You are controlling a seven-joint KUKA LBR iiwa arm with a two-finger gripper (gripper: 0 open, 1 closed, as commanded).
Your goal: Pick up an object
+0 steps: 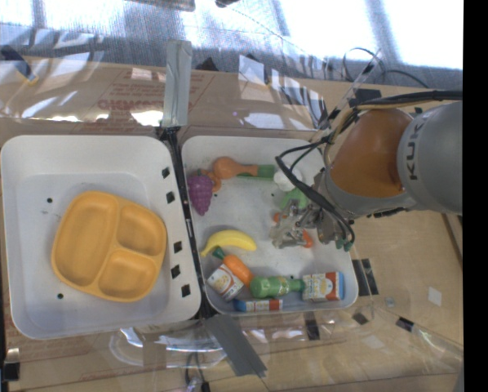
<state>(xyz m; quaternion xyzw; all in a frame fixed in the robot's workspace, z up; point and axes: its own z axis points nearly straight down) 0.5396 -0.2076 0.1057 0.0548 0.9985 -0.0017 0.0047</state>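
Observation:
My gripper (291,225) reaches down into the right bin (264,149) from the right, its metal fingers low over the bin's middle right. Whether anything sits between them is unclear; a small orange and green bit shows beside them. Toys lie around it: a purple grape bunch (200,192), an orange carrot with a green stem (237,169), a yellow banana (230,241), a small orange-capped bottle (226,276), a green bottle (275,286), a juice carton (323,285) and a flat red and blue item (258,305).
The left bin (32,170) holds a yellow divided plate (108,245). A taped divider (179,219) separates the bins. Cables loop off the arm's wrist (366,158) above the right bin's far right side. Cardboard lies behind both bins.

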